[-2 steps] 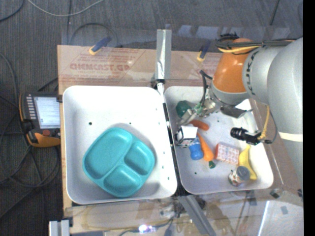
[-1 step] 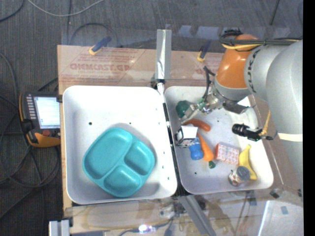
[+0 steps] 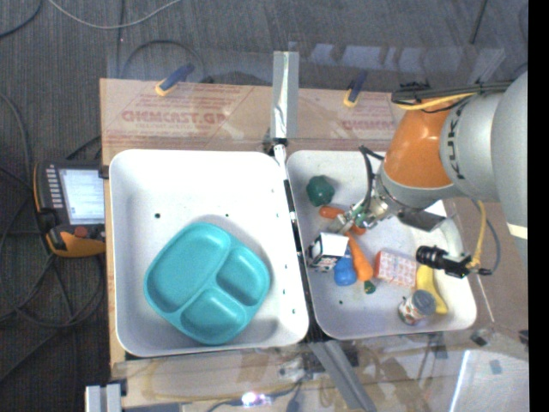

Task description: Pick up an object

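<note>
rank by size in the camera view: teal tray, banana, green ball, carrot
1. teal tray, largest by far
2. and 3. carrot and banana, too alike to rank; the carrot is partly covered
4. green ball, smallest

Dark grey carpet (image 3: 214, 15) fills the top of the frame, crossed by loose cables (image 3: 86, 11). Below it, a brown cardboard sheet (image 3: 184, 118) printed with red lettering lies across the bench, while a handheld control pendant (image 3: 73, 206) rests at far left.
</note>
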### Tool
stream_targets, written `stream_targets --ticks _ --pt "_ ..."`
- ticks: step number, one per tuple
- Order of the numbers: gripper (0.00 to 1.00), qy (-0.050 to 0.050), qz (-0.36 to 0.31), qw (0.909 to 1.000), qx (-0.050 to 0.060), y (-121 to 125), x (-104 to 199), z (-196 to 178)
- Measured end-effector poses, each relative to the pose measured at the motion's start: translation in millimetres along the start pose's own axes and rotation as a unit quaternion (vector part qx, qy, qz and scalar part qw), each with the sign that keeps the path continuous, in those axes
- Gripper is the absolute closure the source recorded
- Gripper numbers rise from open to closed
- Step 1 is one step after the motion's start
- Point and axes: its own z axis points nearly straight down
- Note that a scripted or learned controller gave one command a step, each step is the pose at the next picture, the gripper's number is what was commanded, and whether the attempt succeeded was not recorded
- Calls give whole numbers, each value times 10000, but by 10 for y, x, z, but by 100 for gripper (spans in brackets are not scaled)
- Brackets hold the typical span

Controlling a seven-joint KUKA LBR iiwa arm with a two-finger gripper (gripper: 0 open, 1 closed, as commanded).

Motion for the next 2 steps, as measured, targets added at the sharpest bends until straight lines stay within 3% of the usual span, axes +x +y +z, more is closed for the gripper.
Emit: stream_targets --ticks 1,2 --pt "100 2 0 10000 -22 20 1 -102" --pt "100 22 1322 9912 64 579 -6 -1283"
